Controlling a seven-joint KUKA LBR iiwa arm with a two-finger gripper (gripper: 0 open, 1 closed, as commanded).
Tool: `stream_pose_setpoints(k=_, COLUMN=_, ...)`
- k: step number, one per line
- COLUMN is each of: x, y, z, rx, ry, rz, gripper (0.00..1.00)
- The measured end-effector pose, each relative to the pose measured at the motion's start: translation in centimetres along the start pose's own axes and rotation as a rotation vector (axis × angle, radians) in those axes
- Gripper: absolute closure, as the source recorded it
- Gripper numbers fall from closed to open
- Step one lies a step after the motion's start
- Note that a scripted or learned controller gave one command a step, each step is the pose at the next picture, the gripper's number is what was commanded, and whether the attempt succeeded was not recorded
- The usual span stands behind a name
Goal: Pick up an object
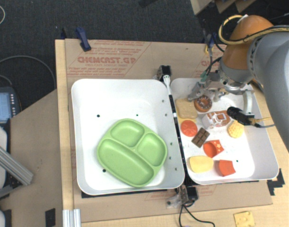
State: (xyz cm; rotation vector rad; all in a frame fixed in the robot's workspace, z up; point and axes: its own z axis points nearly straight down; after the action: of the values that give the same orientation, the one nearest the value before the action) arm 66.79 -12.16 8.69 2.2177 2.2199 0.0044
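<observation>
My gripper (204, 91) hangs over the back of the right bin (262, 167), reaching in from the right. Right under it lies a brown round piece (203, 103), beside a tan bread slice (185, 109). I cannot tell whether the gripper touches the brown piece. Toward the front lie a clear packet with brown and white inside (218, 119), a yellow bumpy piece (235, 130), an orange-red disc (188, 127), a brown chocolate bar (200, 137), a red piece (213, 148), a pale yellow lump (201, 163) and an orange-red block (225, 167).
The left bin (87, 103) holds a green divided plate (132, 151) toward its front. A ridge where the two bins meet (175, 122) runs between them. Both bins rest on a cardboard sheet (111, 58).
</observation>
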Motion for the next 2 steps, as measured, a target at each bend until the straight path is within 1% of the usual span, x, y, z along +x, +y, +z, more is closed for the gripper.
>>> stream_pose_setpoints(k=1, x=0.01, y=0.12, z=-1.15, rx=-0.004, ry=-0.002, rz=-0.001, gripper=1.00)
stream_pose_setpoints(k=2, x=0.03, y=0.08, z=-1.06, rx=-0.003, ry=-0.002, rz=-0.002, gripper=0.00)
